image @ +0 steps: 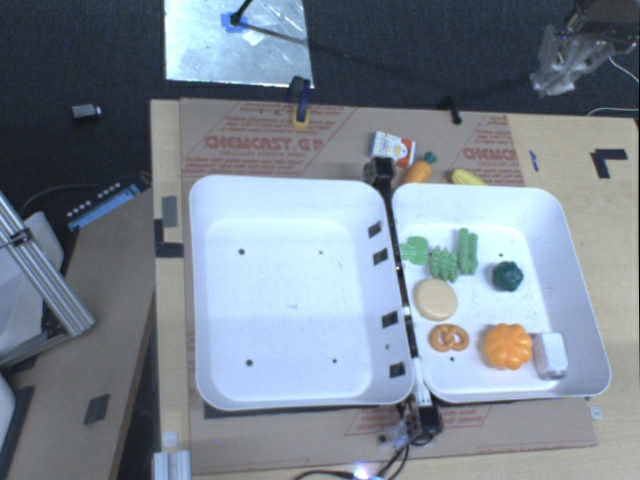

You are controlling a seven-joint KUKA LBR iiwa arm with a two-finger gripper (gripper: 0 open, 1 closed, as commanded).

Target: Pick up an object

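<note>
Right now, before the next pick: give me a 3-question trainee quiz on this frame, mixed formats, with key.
1. True or false: the orange pumpkin lies in the left bin.
2. Multiple choice: what lies right beside the pretzel, on its upper side in the view? A) round beige cookie B) dark green ball C) white block
3. Fill in: the carrot and the yellow banana lie on the bench, just beyond the far rim of the ____ bin.

Key: 1 false, it is in the right bin; 2 A; 3 right.
</note>
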